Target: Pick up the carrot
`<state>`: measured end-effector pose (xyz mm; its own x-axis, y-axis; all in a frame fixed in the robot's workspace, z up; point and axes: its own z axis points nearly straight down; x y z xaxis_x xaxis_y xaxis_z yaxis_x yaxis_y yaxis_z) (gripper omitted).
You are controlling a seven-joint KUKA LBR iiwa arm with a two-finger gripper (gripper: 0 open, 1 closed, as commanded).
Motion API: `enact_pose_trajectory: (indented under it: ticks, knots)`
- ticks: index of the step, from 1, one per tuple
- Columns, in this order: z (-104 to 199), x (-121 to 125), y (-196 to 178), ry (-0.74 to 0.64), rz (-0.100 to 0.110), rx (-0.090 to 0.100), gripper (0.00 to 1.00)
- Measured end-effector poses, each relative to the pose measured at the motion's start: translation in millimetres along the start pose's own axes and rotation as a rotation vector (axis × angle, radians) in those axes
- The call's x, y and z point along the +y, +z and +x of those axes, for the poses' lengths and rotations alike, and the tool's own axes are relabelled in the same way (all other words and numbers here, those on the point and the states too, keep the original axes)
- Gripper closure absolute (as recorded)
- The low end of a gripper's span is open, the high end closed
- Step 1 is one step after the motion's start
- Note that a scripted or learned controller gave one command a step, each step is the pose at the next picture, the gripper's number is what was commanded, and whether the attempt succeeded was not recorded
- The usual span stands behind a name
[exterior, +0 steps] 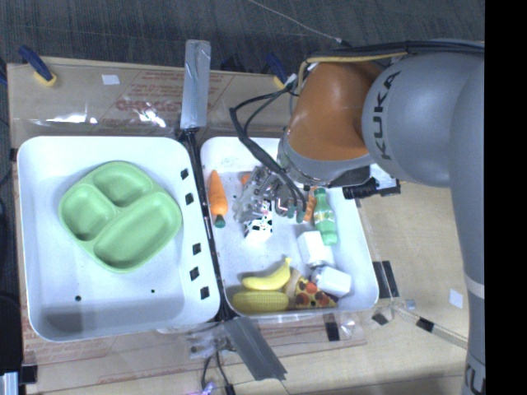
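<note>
carrot (216, 196) lies against the right bin's (362, 249) left wall (likely light, stiff, smooth plastic); best pinched across its orange middle. gripper (265, 197) hovers beside it, grip state unclear.

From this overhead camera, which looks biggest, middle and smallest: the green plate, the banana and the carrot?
1. Green plate, by far the largest.
2. Banana.
3. Carrot; it looks close to the banana in length but slimmer, so that ranking is unsure.

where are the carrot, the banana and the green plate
carrot (216, 194): camera view, mid orange body
banana (268, 279): camera view, middle of the curve
green plate (123, 214): camera view, divider between compartments
</note>
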<state>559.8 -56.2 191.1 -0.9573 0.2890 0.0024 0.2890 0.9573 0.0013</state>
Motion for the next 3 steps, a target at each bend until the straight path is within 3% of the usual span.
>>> enact_pose_trajectory:
  ticks: [1,2,3]
  knots:
    - [-1,-3,0,0.004,0.001,-0.001,0.0]
    - [-14,-34,84,0.152,0.003,0.004,0.0]
    - [-62,-83,50,0.225,0.002,-0.006,0.0]
